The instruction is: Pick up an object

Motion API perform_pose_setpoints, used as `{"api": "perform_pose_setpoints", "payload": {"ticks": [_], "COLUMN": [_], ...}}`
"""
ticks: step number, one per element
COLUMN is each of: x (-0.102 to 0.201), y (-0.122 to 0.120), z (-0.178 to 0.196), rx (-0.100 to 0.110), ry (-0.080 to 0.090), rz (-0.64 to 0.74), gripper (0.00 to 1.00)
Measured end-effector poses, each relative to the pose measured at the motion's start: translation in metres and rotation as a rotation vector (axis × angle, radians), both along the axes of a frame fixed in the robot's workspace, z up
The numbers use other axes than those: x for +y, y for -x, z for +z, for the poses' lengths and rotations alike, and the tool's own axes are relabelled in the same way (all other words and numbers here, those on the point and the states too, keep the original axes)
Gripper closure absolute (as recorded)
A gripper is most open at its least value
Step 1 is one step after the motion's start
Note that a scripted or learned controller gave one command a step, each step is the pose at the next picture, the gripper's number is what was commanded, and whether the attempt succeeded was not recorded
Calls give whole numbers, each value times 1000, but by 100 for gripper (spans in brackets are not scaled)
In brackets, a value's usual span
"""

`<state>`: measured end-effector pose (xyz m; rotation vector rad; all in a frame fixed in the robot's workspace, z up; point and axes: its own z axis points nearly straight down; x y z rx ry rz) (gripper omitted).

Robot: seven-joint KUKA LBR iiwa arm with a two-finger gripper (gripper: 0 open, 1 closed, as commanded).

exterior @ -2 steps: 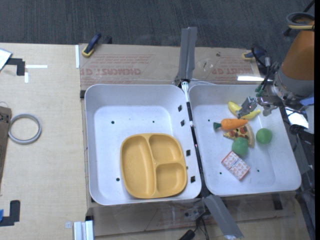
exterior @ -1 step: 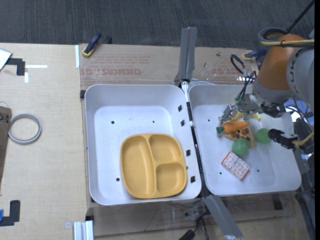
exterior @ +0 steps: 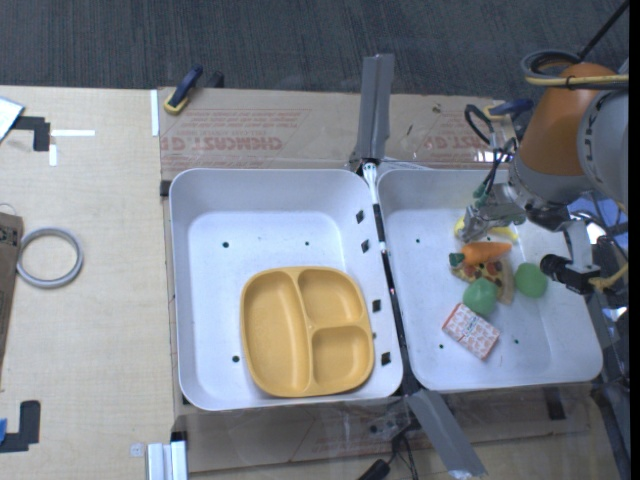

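The task looks to be in its reaching stage, with nothing lifted. The arm [exterior: 565, 128] leans in from the counter's right edge, and its pincer [exterior: 487, 220] is down over the back of a small heap of objects in the right bin [exterior: 420, 338]. The pincer's tip is too small and cluttered to read, so whether it is released or clenched cannot be told, and no object can be seen caught in it.

The candidates all lie in the right bin: a yellow piece [exterior: 507, 234] just under the pincer, an orange toy [exterior: 481, 258] touching it toward the front, a green block [exterior: 481, 295] beside that, a green ball [exterior: 531, 281] toward the bin's right wall, and a patterned red-and-white packet [exterior: 471, 331] apart, nearer the front edge. Securing 1 of these and raising it is what remains.

The left bin [exterior: 200, 298] holds a yellow divided plate [exterior: 306, 330] near its front. The counter [exterior: 90, 348] is pale wood, with a tape roll [exterior: 48, 256] near its left edge and cardboard [exterior: 260, 133] behind the 2 bins; beyond lies dark carpet [exterior: 300, 18].
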<state>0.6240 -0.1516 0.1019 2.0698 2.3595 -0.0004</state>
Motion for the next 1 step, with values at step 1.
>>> {"api": "perform_pose_setpoints", "payload": {"ticks": [1], "x": [-8], "y": [26], "z": [164], "rx": [2], "ry": [0], "rz": [-25], "gripper": [100]}}
